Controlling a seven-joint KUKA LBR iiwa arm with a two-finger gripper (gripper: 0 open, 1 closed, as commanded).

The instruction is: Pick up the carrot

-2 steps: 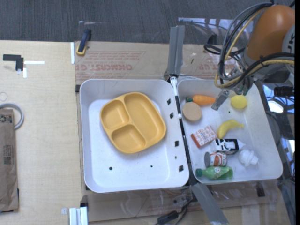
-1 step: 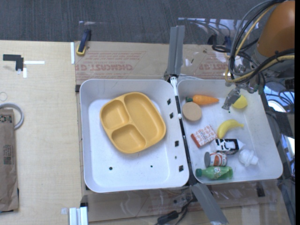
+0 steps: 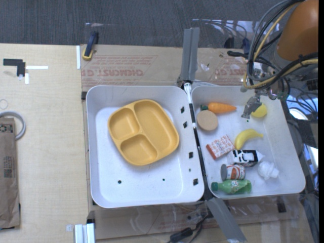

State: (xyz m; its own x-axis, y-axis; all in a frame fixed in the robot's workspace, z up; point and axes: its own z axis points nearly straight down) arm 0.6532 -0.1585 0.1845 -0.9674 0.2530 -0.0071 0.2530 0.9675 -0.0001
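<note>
Orange tapered carrot (image 3: pixel 221 107) lies smooth in white bin (image 3: pixel 293 156); fingers' (image 3: pixel 250 108) grip unclear.

1. The carrot (image 3: pixel 221 107) was orange with a small green stub at its left end.
2. It lay flat on its side, running left to right.
3. It rested in the right bin (image 3: pixel 283 156), near the far left corner.

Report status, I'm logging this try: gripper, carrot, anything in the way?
Gripper over right bin's back, holding nothing. Carrot lies to its left, untouched. Lemon beside gripper; tan disc touches carrot.
</note>
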